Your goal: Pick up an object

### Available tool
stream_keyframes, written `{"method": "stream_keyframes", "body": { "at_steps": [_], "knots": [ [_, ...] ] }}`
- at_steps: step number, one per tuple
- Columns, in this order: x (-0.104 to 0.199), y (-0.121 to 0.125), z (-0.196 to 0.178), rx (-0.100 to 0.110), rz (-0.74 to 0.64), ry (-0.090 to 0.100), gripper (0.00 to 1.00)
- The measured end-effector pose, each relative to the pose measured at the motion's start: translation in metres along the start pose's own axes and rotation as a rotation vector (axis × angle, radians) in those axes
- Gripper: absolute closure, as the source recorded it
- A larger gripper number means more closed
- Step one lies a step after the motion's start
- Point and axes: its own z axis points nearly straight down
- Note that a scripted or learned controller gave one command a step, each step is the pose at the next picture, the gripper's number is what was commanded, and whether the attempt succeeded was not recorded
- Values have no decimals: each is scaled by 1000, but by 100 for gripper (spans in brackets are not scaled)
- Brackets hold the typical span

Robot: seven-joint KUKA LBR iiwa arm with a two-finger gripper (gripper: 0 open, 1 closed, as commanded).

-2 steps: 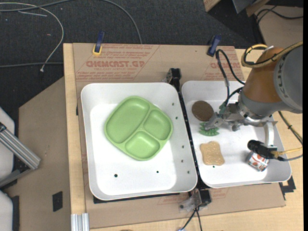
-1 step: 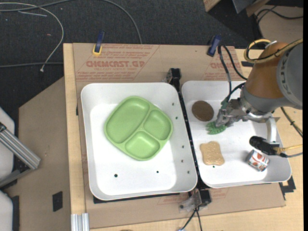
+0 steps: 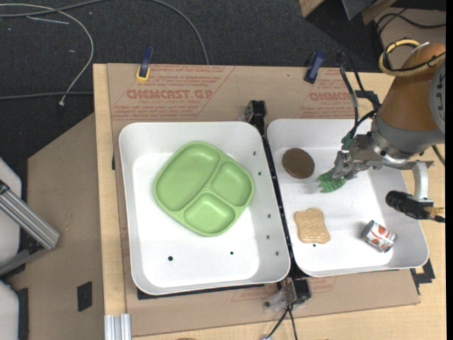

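In the right shallow white plastic bin (image 3: 354,264), closest to the camera, lies a small red and white crushed can (image 3: 379,236), near the bin's front right corner. To its left lies a flat tan biscuit-shaped piece (image 3: 312,226), close to the wall between the two bins. Both are well apart from the two-finger gripper (image 3: 345,170).

Further back, the gripper is lowered into the middle of the right bin. Directly at its tips lies a small green leafy toy piece (image 3: 330,183), with jagged edges like a sprig of leaves, dark green against the white floor. It lies just below and left of the fingers and seems to touch them, but I cannot tell if it is between them or only beside them. How far the jaws are open I also cannot tell, because the gripper body hides the gap.

Just left of the gripper, a little further back, a round brown flat disc (image 3: 299,163) lies on the bin floor, near the green piece but apart from it.

The grey arm with an orange band (image 3: 414,98) reaches in from the right, above the back right part of this bin.

In the left shallow white plastic bin (image 3: 141,246) lies a light green plastic plate with three compartments (image 3: 204,188), about in its middle, turned at a slant.

Both bins stand on a brown cardboard sheet (image 3: 212,91) with red print, held at the far edge by two blue clamps (image 3: 146,61).
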Motion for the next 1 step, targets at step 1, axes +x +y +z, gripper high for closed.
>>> {"method": "stream_keyframes", "body": {
  "at_steps": [1],
  "knots": [
    [-7, -1, -46, -2, 0, -1, 100]
  ]
}}
